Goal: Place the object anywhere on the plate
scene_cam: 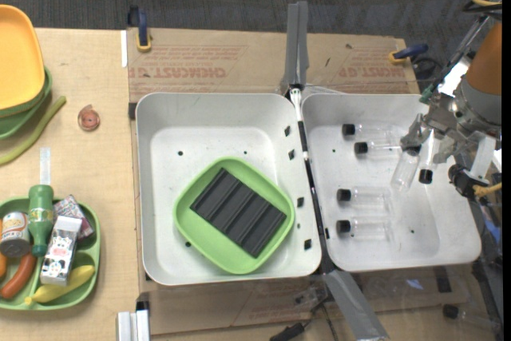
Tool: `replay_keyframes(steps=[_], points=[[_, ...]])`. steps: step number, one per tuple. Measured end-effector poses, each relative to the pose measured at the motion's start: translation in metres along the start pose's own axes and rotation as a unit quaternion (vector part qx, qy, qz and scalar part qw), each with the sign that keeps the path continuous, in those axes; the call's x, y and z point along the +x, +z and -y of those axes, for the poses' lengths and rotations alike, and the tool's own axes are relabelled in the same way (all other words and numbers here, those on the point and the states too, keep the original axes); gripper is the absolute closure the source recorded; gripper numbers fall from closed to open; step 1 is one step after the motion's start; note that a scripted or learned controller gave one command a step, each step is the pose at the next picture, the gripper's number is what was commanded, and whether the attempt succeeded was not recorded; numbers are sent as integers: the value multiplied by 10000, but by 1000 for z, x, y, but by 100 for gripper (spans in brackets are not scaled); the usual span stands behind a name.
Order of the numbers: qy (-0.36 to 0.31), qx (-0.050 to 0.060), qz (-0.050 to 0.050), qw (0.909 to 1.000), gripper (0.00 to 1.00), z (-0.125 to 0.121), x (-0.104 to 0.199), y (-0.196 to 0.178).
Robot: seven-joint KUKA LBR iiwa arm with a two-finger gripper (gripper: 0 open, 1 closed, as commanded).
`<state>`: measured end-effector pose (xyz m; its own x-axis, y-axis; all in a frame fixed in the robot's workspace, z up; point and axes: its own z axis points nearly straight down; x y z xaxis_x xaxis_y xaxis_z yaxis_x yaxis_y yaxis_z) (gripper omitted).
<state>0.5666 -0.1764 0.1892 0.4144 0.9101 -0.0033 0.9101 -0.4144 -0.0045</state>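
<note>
Clear plastic vials with black caps (369, 147) look light and slippery; grasp mid-body. Gripper (421, 141) hovers above the right bin (447, 251), seemingly pinching one vial. Green plate (188, 208) waits left.

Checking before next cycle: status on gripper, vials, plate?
Gripper over right bin, a clear vial hanging at its tip. Four more vials lying in that bin. Green plate in left bin, dark ridged block on it.

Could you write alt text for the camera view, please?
A green plate carrying a dark ridged slab sits in the left bin. The gripper hangs over the right bin, among clear tubes with black caps.
</note>
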Motion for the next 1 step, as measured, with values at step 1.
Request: replay_keyframes(steps=[1], points=[[3,-4,-2,10000,0,0,0,0]])
